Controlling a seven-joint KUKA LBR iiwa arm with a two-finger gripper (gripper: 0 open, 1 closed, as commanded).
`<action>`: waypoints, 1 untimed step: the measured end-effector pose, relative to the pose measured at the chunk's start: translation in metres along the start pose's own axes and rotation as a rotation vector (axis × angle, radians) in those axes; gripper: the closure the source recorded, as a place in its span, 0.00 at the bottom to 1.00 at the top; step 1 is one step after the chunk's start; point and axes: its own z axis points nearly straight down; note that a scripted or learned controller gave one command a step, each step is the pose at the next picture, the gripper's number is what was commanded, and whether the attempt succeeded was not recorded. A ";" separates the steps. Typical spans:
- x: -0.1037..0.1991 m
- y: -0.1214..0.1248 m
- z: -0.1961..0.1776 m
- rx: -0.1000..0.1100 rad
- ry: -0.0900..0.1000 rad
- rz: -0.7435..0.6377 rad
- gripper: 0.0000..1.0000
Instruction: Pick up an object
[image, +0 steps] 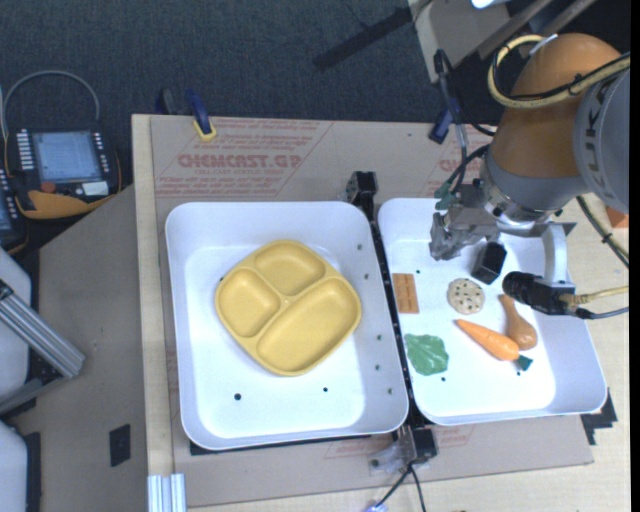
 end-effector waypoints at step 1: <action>0.055 0.006 0.014 0.001 0.000 -0.001 1.00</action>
